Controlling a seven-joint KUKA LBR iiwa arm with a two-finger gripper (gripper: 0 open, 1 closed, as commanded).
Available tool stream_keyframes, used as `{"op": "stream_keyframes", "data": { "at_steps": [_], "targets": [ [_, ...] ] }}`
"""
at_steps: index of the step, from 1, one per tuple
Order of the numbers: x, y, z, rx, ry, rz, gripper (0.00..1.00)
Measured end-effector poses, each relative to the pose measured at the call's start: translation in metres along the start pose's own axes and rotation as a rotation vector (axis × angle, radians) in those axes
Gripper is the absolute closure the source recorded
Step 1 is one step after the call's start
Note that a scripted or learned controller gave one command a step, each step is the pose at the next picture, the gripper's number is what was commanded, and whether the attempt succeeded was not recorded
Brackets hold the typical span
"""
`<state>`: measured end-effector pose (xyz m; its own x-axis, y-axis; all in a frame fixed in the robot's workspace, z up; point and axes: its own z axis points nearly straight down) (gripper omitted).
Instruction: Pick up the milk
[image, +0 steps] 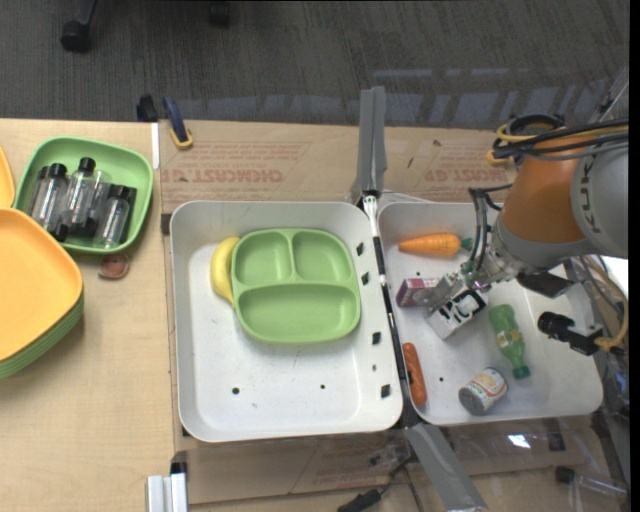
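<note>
far left on the counter (130, 330) there's a small green tray of bottles (82, 195) and some stacked orange plates (35, 290), none of it in play. left bin (200, 400) just has the green divided plate (296, 284) with something yellow (222, 268) tucked beside it. right bin (560, 400): the milk (417, 292), a small purple carton, lies on the floor near the left wall, so not lifted yet. the gripper (462, 300) is down right beside it, maybe touching. can't tell how the jaws stand. basically the whole pick is left.
</note>
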<state>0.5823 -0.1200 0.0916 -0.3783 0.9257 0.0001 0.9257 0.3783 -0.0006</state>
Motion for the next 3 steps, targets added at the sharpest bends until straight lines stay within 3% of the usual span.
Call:
{"op": "stream_keyframes", "data": {
  "at_steps": [1,2,3],
  "targets": [
    [-0.001,0.000,-0.009,-0.001,-0.001,0.005,1.00],
    [0.038,0.083,-0.100,0.000,-0.002,0.295,1.00],
    [0.029,0.094,-0.099,0.003,-0.002,0.606,1.00]
  ]
}}
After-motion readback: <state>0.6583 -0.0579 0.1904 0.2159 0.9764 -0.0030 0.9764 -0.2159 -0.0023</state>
